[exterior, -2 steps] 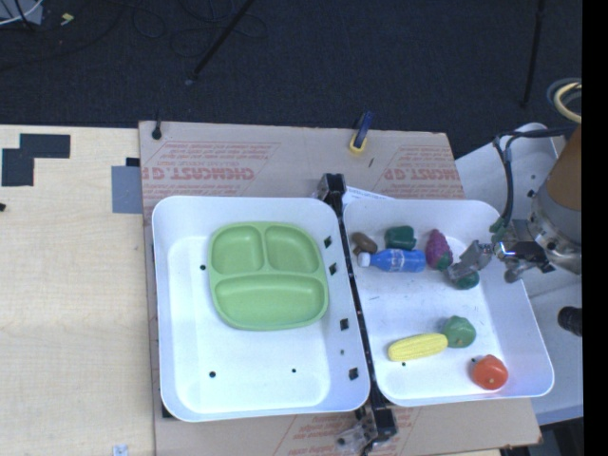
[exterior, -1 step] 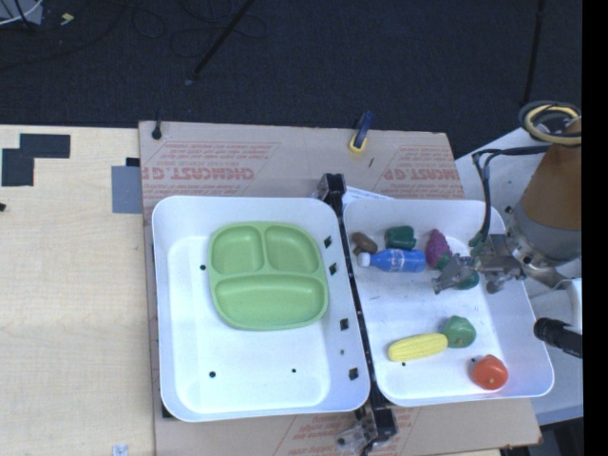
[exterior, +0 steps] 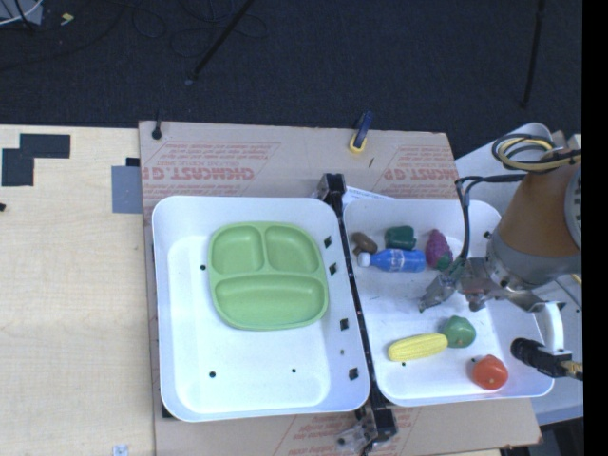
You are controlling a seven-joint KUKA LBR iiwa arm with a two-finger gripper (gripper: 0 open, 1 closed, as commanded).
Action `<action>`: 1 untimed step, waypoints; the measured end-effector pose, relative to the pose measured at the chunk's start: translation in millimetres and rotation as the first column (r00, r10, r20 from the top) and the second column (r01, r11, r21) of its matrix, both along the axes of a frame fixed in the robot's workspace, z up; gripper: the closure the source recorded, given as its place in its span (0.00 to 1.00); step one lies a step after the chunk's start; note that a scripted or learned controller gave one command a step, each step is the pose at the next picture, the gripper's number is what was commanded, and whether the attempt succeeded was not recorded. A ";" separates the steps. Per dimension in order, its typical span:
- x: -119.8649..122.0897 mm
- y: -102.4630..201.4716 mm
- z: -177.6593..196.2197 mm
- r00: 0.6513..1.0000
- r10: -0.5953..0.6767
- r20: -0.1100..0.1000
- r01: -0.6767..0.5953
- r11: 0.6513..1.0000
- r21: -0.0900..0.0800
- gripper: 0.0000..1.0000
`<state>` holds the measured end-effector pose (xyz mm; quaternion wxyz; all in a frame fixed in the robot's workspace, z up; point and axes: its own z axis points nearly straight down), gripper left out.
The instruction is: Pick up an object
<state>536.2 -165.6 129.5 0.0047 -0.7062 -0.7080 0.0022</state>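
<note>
Left white bin (exterior: 185, 369): green divided plate (exterior: 269, 275) lying flat, toward far side. Both bins sit on printed cardboard sheet (exterior: 237, 164) over the wooden worktop (exterior: 66, 302). Yellow-blue clamp (exterior: 361, 133) at cardboard's far edge. Dark carpet (exterior: 285, 46) beyond.

Bins (exterior: 190, 255) white. Divided tray (exterior: 267, 275) pale green. Corn (exterior: 416, 348) yellow, tomato (exterior: 489, 372) red-orange, bottle (exterior: 399, 260) blue (white cap), grapes (exterior: 437, 248) purple. Arm (exterior: 537, 221) showed an orange band.
</note>
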 end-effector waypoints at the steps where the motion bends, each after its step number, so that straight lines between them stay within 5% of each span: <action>1: -0.1 2.3 -45.9 1.000 -0.001 0.001 0.001 1.000 0.000 0.00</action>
